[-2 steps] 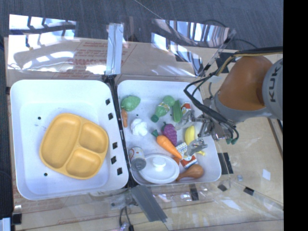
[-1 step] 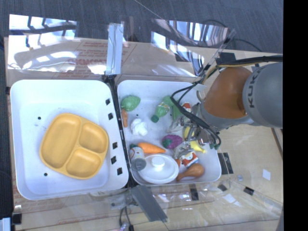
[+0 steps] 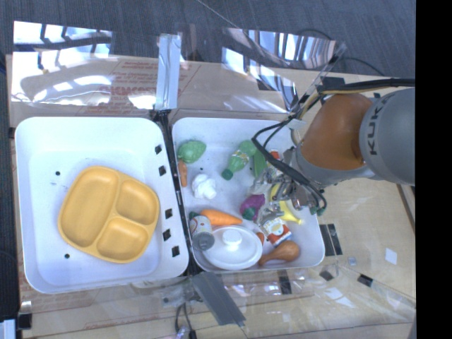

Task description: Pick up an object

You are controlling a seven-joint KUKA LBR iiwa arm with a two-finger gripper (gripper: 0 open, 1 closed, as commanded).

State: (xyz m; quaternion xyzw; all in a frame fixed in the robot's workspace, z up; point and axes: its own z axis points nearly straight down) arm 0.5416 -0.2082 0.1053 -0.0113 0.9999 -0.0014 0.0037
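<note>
The right bin (image 3: 212,127) holds a cluster of small toy objects. The purple item (image 3: 251,206) lies near the bin's centre, just beside the gripper (image 3: 281,189), which is lowered into the bin's right half among the clutter. Whether the jaws are open or closed cannot be told, and no object can be seen between them.

Close to the gripper:
- a yellow piece (image 3: 290,216), just below it;
- a red-and-white item (image 3: 275,229);
- a brown pear-shaped item (image 3: 281,252) at the bin's lower right;
- a green bottle shape (image 3: 237,163) and a green leafy item (image 3: 191,150) toward the top.

Further left lie a white lump (image 3: 205,186), an orange carrot (image 3: 220,217) and a white bowl (image 3: 232,248) against the lower wall.

The left bin (image 3: 42,140) holds a yellow divided tray (image 3: 108,213). Black cables (image 3: 275,129) loop from the arm (image 3: 360,136) over the right bin's upper right.
</note>
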